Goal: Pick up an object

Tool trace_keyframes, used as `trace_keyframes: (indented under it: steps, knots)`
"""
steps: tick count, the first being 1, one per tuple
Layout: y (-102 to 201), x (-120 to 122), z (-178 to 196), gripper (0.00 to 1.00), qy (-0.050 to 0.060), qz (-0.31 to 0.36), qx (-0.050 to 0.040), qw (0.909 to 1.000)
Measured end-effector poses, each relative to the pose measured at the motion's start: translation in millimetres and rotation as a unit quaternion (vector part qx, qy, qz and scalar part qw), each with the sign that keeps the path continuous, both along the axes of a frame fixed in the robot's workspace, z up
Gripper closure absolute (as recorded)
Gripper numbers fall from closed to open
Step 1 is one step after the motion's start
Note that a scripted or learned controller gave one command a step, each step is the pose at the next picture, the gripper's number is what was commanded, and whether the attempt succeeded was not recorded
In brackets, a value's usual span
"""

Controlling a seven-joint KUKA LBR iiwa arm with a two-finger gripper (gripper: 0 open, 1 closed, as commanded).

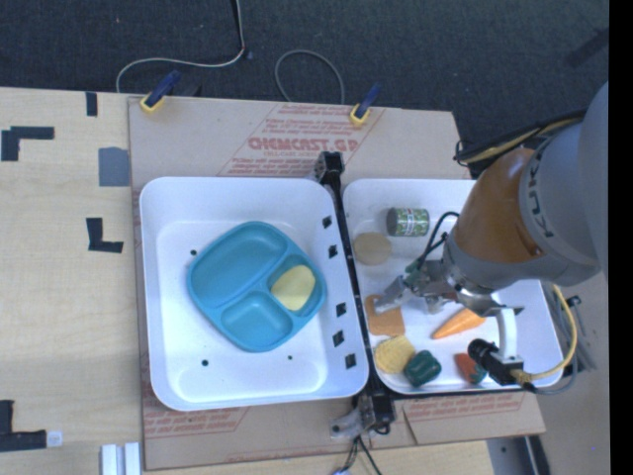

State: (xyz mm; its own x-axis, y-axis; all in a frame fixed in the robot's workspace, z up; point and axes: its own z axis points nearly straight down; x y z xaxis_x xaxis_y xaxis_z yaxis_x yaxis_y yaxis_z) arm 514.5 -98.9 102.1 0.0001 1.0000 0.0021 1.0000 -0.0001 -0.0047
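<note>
Two shallow white plastic bins sit side by side: the left bin (pixel 163 295) holds one blue divided plate (pixel 252 287) bearing one pale yellow round piece (pixel 294 286), while the right bin (pixel 445 194) holds several small food items, including one green can (pixel 407 222) and one orange carrot-shaped wedge (pixel 459 324), beneath the gripper (pixel 407 291), its grip indiscernible.

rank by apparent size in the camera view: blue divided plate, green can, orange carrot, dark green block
1. blue divided plastic plate
2. orange carrot-shaped piece
The small green can and dark green block look alike; unranked.

Blue plate (pixel 242 290), white bins (pixel 158 265)
</note>
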Motion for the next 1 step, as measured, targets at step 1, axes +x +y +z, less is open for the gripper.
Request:
trace_keyframes:
  steps: [1]
  knots:
    - [-26.2, 60.8, 23.3, 0.0, -0.005, 0.001, -0.0023, 1.0]
